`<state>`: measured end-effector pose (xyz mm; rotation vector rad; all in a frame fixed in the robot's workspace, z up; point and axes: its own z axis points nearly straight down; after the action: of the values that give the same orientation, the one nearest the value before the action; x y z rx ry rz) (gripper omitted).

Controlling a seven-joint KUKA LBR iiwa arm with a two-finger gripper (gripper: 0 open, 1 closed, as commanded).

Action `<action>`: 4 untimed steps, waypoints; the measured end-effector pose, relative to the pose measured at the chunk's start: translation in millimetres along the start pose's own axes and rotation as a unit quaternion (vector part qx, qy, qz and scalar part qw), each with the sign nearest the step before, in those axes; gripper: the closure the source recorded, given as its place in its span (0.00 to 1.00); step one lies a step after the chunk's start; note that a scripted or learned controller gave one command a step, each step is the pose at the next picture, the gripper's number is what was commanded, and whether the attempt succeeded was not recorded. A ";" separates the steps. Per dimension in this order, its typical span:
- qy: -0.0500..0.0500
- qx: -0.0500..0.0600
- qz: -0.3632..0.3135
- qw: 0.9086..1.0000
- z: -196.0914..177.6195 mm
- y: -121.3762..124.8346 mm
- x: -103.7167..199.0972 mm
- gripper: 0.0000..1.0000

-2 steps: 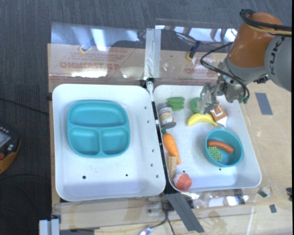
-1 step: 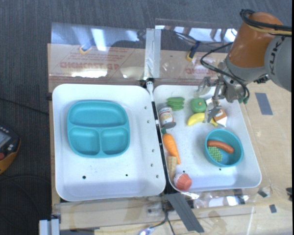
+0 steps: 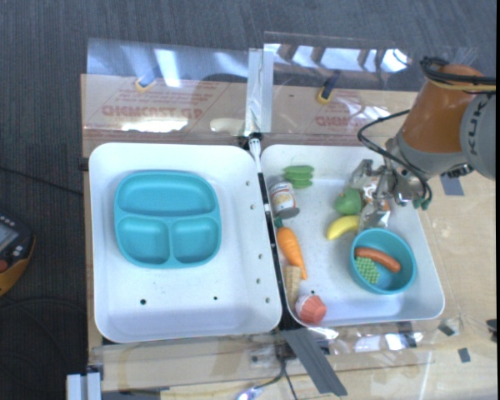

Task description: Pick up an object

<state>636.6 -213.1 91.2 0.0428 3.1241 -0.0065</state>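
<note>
The gripper (image 3: 375, 197) hangs low over the right bin (image 3: 429, 302), near its top right part. It is a small shiny metal clump, and I cannot tell how it is set or if it has hold of anything. A green toy (image 3: 347, 202) sits just to the left of it, very close. A yellow banana (image 3: 342, 227) lies just below that green toy. Under the gripper is a blue bowl (image 3: 406, 277) with a red sausage (image 3: 377, 258) and something green with dots inside it.

Further left in the same bin are a flat green piece (image 3: 298, 174), a small can (image 3: 282, 199), an orange carrot (image 3: 290, 246) and a red and white toy (image 3: 312, 308) at the bottom.

The grey arm with its orange band (image 3: 437, 115) comes in from the right.

The left bin (image 3: 117, 307) holds a blue tray (image 3: 167, 217) with three parts.
</note>
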 end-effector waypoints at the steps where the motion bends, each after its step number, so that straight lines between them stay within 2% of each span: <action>1: 0.002 -0.001 0.003 1.000 0.6 15.9 17.8 0.00; 2: 0.001 -0.001 0.018 1.000 -0.2 28.4 31.6 0.00; 3: 0.000 -0.002 0.026 1.000 -2.0 99.7 67.0 0.00; 4: -0.002 -0.001 0.082 0.997 -3.0 109.1 99.1 0.00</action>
<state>540.5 -101.4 92.0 0.2982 3.1050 -0.0024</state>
